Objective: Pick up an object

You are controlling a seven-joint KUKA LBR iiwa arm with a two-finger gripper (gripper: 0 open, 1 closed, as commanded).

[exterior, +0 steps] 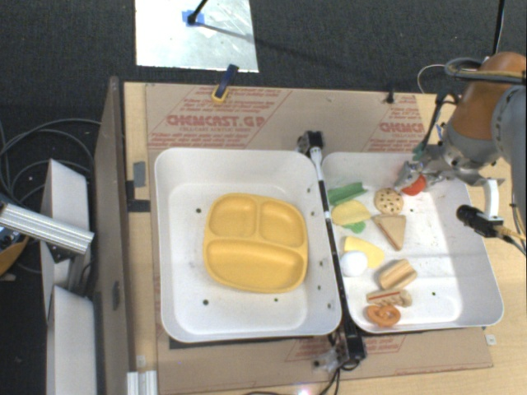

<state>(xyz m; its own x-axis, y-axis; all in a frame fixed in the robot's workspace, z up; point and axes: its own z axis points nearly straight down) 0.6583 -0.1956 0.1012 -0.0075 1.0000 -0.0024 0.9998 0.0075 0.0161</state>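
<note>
In the right bin (487, 301), going back from the near rim, lie an orange pretzel (384, 314), a bun (395, 275) and a cookie (388, 201). Just beyond it the gripper (412, 175) hovers at a small red piece (415, 187); whether it is spread or closed I cannot tell. That piece is small and lies close beside the cookie, so a descent slightly off could nudge it away or catch the cookie instead. The left bin (177, 307) holds a yellow divided plate (255, 242), both bins rest on printed cardboard (214, 123), and beyond lies dark carpet (66, 39) with a pale sheet (198, 31).
</note>
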